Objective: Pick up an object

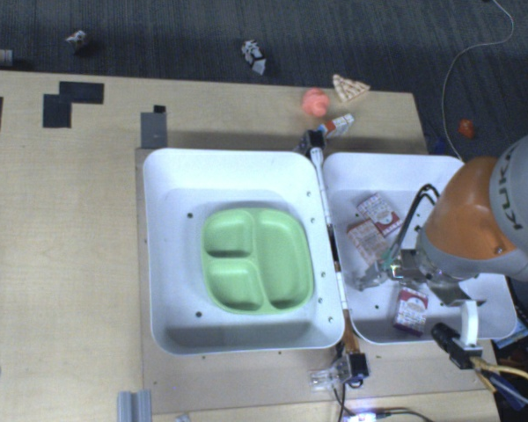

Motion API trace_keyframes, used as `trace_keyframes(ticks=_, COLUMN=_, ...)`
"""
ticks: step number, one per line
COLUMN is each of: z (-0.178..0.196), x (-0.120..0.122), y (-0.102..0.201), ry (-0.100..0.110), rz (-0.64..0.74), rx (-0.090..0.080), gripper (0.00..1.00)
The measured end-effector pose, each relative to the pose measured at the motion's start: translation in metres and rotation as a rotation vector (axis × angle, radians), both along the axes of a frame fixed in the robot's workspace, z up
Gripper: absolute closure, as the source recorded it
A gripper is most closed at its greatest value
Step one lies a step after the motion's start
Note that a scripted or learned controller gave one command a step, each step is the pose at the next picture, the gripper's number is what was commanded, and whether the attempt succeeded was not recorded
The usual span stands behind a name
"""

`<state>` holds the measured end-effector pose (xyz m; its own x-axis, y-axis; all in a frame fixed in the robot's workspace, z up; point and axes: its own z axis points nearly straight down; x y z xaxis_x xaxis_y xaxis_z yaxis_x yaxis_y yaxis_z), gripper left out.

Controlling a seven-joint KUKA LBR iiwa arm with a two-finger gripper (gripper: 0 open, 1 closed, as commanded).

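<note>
Beside arm in right bin: red-white packet, crumpled, flat.

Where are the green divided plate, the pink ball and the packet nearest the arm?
green divided plate (257, 259): camera view, on the ridge between its compartments.
pink ball (315, 103): camera view, middle of the ball, on the bench behind the bins.
packet (412, 309): camera view, its red and white face.

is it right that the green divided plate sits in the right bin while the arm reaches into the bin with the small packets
Not quite. The camera view shows the green divided plate in the left bin, not the right one. The rest holds: the arm reaches into the right bin, where the small packets lie.
</note>
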<state>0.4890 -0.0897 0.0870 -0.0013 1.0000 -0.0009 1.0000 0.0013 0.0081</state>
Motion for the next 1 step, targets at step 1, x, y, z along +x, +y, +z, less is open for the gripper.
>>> trace_keyframes(ticks=1, z=0.0115, x=0.0025, y=0.0004, ry=-0.007, rz=0.002, rx=-0.001, gripper=1.00)
